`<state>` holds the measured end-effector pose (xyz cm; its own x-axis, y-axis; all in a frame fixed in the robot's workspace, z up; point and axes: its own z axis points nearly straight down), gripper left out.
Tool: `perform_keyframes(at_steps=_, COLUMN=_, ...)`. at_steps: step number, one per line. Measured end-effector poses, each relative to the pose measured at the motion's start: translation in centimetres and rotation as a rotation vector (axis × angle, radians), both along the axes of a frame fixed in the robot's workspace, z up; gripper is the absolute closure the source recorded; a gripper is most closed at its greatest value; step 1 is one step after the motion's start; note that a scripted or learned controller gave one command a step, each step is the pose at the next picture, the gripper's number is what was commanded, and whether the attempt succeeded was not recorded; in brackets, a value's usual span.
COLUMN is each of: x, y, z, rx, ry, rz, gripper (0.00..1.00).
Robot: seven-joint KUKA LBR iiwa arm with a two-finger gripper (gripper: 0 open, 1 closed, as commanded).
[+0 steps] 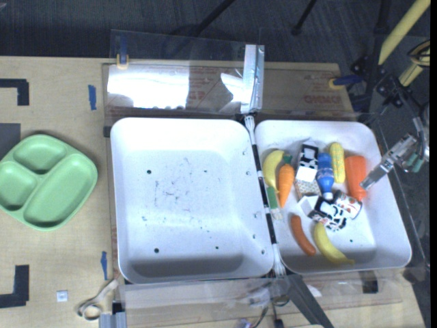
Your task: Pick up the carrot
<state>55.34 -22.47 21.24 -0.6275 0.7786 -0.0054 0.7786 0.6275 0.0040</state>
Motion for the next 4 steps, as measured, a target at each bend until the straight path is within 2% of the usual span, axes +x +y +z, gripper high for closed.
perform_keyframes(at_steps=1, x=0.1, y=-0.2, z=1.1, rx=-0.001, ry=-0.007, rz=-0.003, gripper=1.00)
perform_keyframes(at_steps=2, x=3.6, y=0.3, z=5.0, rx=-0.003, ry=-0.002, rz=0.381, gripper=1.00)
perform_keyframes(at_steps=3, x=3.6, y=0.3, z=5.0, rx=-0.003, ry=-0.001, rz=0.380, gripper=0.00)
perform_keyframes(at_steps=4, x=-3.2, y=0.1, z=0.9, rx=-0.001, ry=0.002, rz=0.446, gripper=0.00)
